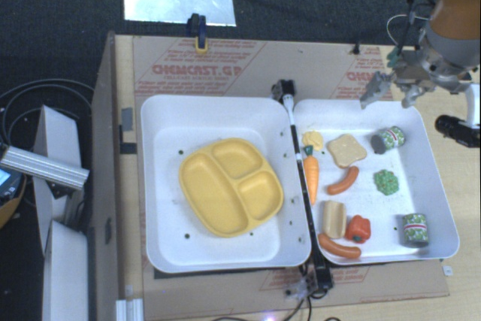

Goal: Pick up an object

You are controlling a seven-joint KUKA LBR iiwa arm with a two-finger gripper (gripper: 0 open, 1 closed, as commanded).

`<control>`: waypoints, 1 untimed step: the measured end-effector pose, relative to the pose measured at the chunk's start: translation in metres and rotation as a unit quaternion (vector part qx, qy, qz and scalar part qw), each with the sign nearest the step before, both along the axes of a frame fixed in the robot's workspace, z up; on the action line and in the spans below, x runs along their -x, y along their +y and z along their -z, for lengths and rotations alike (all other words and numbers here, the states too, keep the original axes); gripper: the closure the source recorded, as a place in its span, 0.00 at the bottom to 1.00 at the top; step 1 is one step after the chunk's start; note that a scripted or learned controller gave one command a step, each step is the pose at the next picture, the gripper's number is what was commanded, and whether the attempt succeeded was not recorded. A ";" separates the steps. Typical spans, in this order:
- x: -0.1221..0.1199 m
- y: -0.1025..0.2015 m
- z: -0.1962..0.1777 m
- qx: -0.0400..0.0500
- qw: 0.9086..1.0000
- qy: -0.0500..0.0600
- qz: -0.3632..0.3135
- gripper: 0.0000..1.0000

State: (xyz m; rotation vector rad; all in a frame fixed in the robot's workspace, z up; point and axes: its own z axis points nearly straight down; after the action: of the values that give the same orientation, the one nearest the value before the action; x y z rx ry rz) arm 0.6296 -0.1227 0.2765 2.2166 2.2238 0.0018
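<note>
Roughly at the middle of the right bin (440, 199), the toy food lies scattered: a bread slice (346, 150), a carrot (311, 177), two sausages (343, 180) (340, 248), a red pepper (358, 228), a green broccoli piece (386, 182) and two cans (391, 137) (414, 229). At about one o'clock from the bread, the gripper (393, 92) hangs over the bin's far rim, its fingers spread apart with nothing between them. At nine o'clock, the left bin (161, 162) holds a yellow divided plate (230, 186).

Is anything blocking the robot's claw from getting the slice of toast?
Nothing visible does. The gripper hangs above the right bin's far rim, and bare white floor lies between there and the toast.
</note>
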 end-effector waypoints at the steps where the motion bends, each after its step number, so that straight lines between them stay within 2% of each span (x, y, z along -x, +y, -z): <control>1: 0.030 0.028 0.132 0.000 1.000 0.002 0.001 0.00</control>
State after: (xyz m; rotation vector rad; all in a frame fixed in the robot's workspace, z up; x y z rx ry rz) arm 0.5997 -0.0948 0.1443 2.2216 2.2248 -0.0026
